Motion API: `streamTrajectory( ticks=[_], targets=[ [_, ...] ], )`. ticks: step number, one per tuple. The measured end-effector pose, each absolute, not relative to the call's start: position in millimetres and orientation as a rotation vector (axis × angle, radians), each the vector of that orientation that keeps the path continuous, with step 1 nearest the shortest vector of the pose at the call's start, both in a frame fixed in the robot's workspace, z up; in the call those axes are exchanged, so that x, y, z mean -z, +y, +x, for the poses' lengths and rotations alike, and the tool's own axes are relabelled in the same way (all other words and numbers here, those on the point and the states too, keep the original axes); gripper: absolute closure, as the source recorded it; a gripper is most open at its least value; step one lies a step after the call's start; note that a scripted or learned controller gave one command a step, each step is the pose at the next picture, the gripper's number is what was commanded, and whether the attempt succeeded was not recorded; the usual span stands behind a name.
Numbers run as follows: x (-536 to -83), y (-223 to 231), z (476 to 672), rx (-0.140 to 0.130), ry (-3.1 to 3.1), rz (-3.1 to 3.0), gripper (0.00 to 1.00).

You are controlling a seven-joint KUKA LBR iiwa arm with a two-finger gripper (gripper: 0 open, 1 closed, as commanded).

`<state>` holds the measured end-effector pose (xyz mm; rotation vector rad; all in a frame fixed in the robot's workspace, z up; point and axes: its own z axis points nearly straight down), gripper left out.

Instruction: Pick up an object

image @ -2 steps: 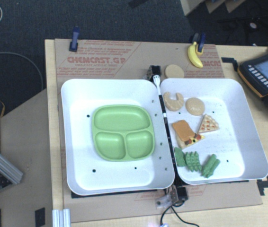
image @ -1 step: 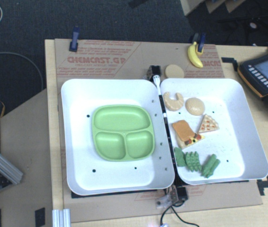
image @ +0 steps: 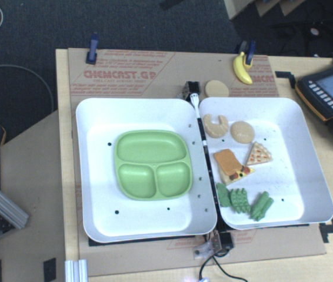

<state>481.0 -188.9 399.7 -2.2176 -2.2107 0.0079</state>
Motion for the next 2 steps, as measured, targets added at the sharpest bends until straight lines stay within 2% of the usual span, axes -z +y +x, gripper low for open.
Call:
streamTrajectory(
  ticks=[1, 2],
  targets=[
    [-484, -148, 527.5, 0.007, -2.231, -2.224, 1.0],
    [-432, -209, 478.4, -0.002, -2.219, -2.221, 1.0]
  ],
)
